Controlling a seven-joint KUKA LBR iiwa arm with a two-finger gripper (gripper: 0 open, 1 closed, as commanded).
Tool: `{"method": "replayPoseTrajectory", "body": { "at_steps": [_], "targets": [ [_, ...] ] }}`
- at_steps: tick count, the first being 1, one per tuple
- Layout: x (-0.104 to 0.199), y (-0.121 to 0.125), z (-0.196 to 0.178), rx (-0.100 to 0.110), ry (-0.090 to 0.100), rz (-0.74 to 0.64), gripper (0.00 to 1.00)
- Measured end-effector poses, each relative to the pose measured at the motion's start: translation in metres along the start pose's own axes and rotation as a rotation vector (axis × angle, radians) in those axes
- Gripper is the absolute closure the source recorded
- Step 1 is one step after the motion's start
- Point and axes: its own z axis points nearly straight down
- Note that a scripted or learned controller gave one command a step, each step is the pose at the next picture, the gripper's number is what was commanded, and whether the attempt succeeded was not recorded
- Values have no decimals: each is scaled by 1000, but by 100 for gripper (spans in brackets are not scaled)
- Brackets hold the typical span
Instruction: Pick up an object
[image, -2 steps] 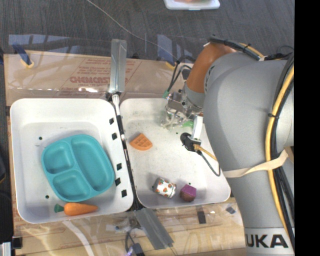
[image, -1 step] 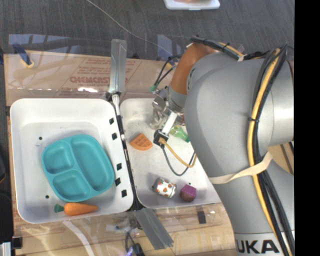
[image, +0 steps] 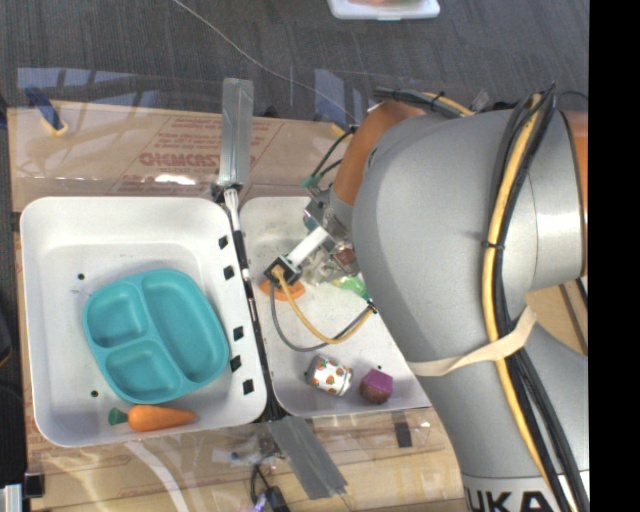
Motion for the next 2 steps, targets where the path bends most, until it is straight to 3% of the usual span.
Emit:
{"method": "replayPoseTrajectory", "body": {
  "at_steps": [1,2],
  "targets": [
    [4,4,-1,-4,4,228,100],
    [15,16,-2,-5,7,319,100]
  ]
}}
